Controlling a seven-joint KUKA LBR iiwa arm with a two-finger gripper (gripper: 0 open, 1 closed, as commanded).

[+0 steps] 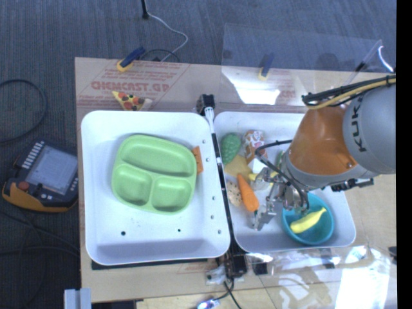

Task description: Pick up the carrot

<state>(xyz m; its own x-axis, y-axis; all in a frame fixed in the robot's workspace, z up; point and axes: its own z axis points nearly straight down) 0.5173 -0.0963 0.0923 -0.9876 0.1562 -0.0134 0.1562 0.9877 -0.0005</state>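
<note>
Carrot (247, 194) lies in the right bin (344, 234), near its left wall, slanted, on top of a pale flat item. My gripper (269, 212) hangs just right of it, fingers pointing down toward the bin floor and spread a little, pinching nothing; the carrot is beside them, not between them. Right of my gripper sits a blue bowl (322, 232) with a banana (305, 222) in it. Farther back are a green vegetable (230, 146) and a small packet (253, 140). The left bin (96, 237) bears a green tray (154, 173).
</note>
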